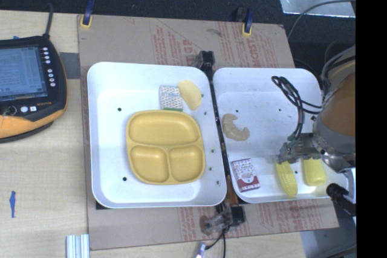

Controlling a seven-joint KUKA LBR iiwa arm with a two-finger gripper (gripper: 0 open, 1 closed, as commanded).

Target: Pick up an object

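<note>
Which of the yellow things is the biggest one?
The yellow plastic divided tray in the left white bin. It has three compartments and dwarfs the yellow corn cob, yellow block and pale yellow wedge.

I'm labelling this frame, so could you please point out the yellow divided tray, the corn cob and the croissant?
yellow divided tray [164,147], camera view, on its central ridge.
corn cob [286,177], camera view, mid-length on its kernels.
croissant [234,127], camera view, middle of its curved body.

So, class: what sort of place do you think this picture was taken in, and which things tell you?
Probably a robotics lab test bench. A robot arm reaches over two white bins of toy food such as corn, and a control pendant lies alongside.
</note>
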